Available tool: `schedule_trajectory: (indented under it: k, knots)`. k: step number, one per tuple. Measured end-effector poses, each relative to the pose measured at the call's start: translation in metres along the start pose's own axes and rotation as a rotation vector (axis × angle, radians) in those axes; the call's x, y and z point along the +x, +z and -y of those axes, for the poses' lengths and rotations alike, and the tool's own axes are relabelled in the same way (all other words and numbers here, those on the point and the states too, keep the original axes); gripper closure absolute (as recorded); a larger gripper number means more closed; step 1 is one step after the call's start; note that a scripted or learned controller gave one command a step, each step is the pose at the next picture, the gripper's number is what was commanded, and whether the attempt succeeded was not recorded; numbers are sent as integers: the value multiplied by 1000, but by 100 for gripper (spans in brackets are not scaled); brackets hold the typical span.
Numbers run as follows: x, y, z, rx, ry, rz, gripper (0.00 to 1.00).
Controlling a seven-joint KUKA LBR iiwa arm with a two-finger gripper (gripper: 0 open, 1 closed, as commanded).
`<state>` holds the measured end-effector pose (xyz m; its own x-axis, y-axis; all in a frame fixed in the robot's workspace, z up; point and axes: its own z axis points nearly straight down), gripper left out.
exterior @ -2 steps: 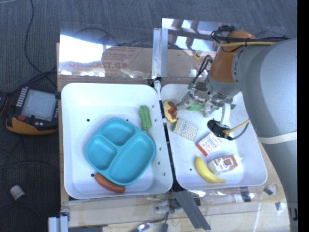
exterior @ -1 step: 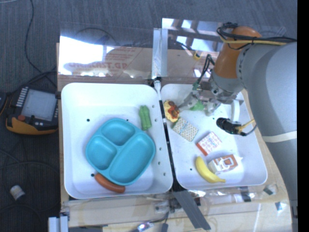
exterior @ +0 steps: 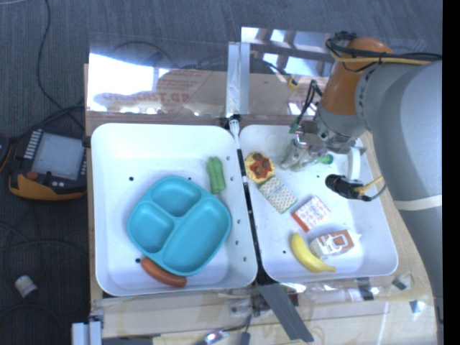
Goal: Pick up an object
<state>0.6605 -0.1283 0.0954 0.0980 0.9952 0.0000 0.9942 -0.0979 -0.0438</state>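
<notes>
Pizza slice (exterior: 259,166), a small toy one, lies in the right bin (exterior: 374,214) hard against its left wall near the far corner, just left of the claw (exterior: 302,153). Whether the claw is apart or together, I cannot tell. Nearer the front edge lie a patterned packet (exterior: 277,193), a red-and-white box (exterior: 311,213), a small carton (exterior: 336,244) and a banana (exterior: 309,254).

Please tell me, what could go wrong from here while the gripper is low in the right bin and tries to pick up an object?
1. The gripper sits near the right bin's back wall, beside the pizza toy, not over it, so it may close on nothing.
2. The pizza toy lies against the divider; a finger could strike that wall.
3. The banana touches the carton; grasping one may drag the other.
</notes>
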Motion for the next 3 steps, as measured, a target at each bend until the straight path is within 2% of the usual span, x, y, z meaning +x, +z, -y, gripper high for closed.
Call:
schedule_trajectory:
  k: [1,2,3]
  knots:
    - [5,-193,1,-43,-275,11,100]
    - [29,-142,1,-41,-351,10,100]
    - [27,-115,32,-41,-645,15,100]
